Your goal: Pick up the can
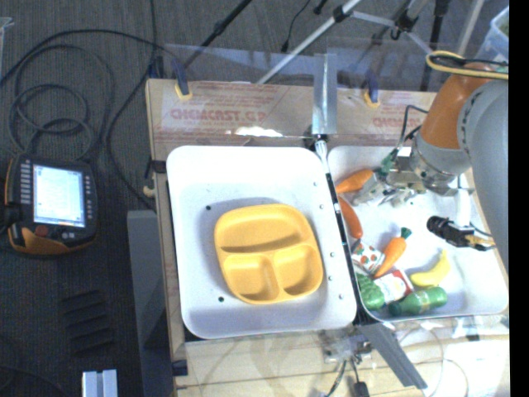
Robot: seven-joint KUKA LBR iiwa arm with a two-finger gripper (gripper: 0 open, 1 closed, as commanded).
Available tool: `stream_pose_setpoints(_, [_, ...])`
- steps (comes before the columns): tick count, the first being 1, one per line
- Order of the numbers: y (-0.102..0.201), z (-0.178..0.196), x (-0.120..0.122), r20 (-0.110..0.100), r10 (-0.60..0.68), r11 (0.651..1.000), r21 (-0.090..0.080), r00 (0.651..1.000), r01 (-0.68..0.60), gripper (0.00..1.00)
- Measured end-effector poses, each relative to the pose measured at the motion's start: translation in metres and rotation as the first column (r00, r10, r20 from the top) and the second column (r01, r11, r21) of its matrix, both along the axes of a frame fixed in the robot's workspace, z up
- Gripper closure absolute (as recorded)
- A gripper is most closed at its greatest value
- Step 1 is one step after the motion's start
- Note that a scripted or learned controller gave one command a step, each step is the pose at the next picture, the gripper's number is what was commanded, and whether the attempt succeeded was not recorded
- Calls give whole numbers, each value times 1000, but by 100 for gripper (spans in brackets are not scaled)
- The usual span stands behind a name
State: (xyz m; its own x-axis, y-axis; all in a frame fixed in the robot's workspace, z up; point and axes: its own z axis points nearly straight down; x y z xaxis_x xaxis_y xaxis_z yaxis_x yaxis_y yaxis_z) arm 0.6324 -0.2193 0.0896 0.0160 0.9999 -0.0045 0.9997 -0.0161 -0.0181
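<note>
Can (374, 294), seemingly the small tin among toys at the right bin's (488, 304) near-left corner, is not yet lifted. Gripper (388, 190) is seen poised far from it, by a carrot (357, 179); finger state cannot be told.

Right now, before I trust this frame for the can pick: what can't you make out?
- Can: in the camera view, no item in the right bin clearly reads as a can; the heap at the near-left corner is too small and overlapped.
- Gripper: fingers blur into the orange item beside them; state unreadable.
- Green bottle: label too small to read.
- Right bin's far-right side: covered by the arm.
</note>
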Motion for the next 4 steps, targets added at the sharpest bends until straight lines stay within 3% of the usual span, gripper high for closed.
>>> stream_pose_setpoints(1, [-8, 1, 21, -47, -5, 1000, 7, 999, 5, 0])
stream_pose_setpoints(2, [-10, 0, 23, -36, -6, 1000, 0, 999, 6, 0])
stream_pose_setpoints(3, [-18, -1, 21, -43, 130, 992, 11, 991, -129, 0])
stream_pose_setpoints(4, [-18, -2, 22, -41, 90, 996, 8, 995, -90, 0])
